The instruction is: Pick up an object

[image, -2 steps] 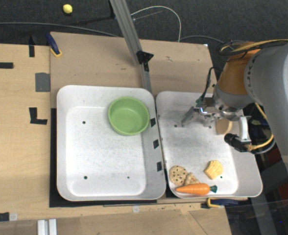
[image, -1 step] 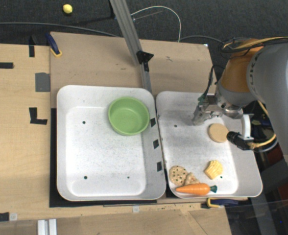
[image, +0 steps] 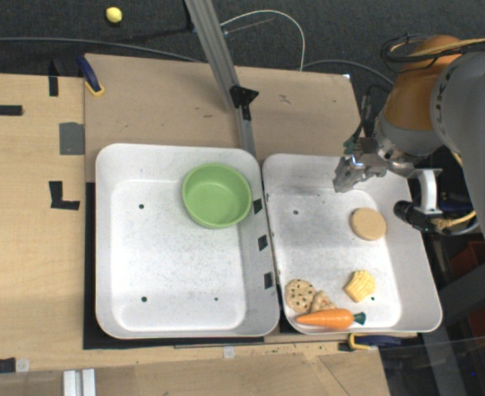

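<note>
Overhead view of the bench, with all places given relative to the right-hand shallow white plastic bin [image: 407,299]. The grey arm's two-finger metal gripper [image: 347,175] hangs over the far part of this bin, near its back wall. Nothing lies between the gripper's tips; whether it is parted or closed cannot be told at this scale.

Candidate objects, all resting on the bin floor:
- a round tan biscuit-like disc [image: 368,223], just nearer the camera than the gripper and slightly toward the arm's side, apart from it;
- a yellow ridged piece resembling a corn segment [image: 359,285], in the near half of the bin;
- a brown speckled round cookie [image: 299,294], by the near corner next to the dividing wall;
- an orange toy carrot with a green stub [image: 331,319], lying along the near wall, touching or almost touching the cookie.

Beyond the dividing wall, the left-hand white bin [image: 119,304] carries a green plastic bowl [image: 216,194], upright, in its far corner closest to the landmark bin.

Progress, as a judgement: the pick is not yet made. No object is lifted, tilted or in contact with the gripper. The approach appears under way, the tan disc being the closest candidate. Left to do: align above a chosen object, descend, close on it, and raise it clear of the bin floor.
</note>
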Controlling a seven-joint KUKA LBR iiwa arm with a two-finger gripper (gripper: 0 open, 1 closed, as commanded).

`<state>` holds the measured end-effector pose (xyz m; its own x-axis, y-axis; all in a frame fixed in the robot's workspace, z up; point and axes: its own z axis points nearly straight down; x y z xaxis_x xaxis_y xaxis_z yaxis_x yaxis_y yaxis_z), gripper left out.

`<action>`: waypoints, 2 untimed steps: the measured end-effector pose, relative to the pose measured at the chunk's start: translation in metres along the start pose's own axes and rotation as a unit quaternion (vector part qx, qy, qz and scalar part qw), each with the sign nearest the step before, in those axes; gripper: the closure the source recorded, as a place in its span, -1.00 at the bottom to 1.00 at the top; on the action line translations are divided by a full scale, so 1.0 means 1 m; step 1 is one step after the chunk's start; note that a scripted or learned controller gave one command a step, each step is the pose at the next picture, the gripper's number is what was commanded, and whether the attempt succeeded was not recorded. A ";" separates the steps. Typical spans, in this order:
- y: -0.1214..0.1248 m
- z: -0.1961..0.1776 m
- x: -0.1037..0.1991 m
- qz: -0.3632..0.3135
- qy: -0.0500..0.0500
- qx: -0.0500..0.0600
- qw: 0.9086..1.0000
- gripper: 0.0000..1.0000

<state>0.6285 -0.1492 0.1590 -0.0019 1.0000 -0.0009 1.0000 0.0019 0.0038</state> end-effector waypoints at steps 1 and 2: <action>0.005 -0.062 0.004 0.000 0.000 0.000 1.000 1.00; 0.006 -0.096 0.005 0.000 0.000 0.000 1.000 1.00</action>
<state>0.6343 -0.1446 0.2554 -0.0015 1.0000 -0.0003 1.0000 0.0015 0.0031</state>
